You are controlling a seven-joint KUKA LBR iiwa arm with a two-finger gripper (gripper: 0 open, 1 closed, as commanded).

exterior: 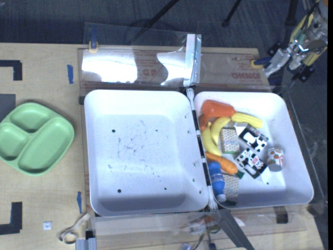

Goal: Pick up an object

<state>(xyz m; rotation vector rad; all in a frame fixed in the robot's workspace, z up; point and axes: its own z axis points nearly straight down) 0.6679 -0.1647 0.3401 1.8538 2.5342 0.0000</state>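
White plastic makes up both shallow bins on the wooden desk (41,61), and every loose object lies in the right bin (291,126), crowded against its left wall. By my judgement the pick is at its very start: the claw (291,51) sits high at the upper right, outside the bins and well apart from the pile, and whether it is open or closed I cannot tell, since the tangle of cables and fittings there hides its tips. Nothing is seen between them. The next move calls for a swing over the right bin and a descent onto one piece that stands free enough to straddle. The small red and white can (275,158) at the right edge of the pile looks the easiest target, having bare bin floor beside it. Others are packed: an orange piece (217,109) at the top, yellow bananas (214,134) under it, a black and white patterned box (253,149) lying tilted in the middle, a carrot (225,165) below that, and a blue bottle (216,181) against the divider. Touching neighbours could spoil a grip there. The left bin (140,150) shows only faint scribbles and small holes. A green divided plate (34,138) rests on the desk far left.
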